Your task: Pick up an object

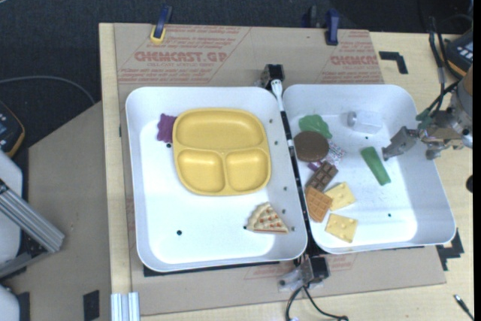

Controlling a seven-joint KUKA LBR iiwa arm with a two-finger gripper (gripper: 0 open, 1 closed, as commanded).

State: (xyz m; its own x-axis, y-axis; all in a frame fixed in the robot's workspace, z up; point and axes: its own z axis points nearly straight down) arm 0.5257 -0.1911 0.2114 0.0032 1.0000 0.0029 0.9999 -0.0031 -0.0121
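The yellow divided plate (222,150) lies in the left bin (150,184), and everything else is placed from it. A purple piece (165,126) touches its upper-left edge, and a waffle wedge (268,219) sits just below its lower-right corner, against the wall between the bins.

To the plate's right, in the right bin (421,214), a green leafy item (314,123) and a brown round cookie (310,146) lie nearest, with a chocolate bar piece (322,177), an orange waffle square (318,204) and two yellow cracker squares (340,211) below them. A green stick (375,165) lies tilted farther right, and a clear plastic item (364,121) sits above it.

The hand (398,146) hangs at the right bin's right rim, well apart from the plate and just right of the green stick. It seems to hold nothing, though its spread cannot be judged from this angle.
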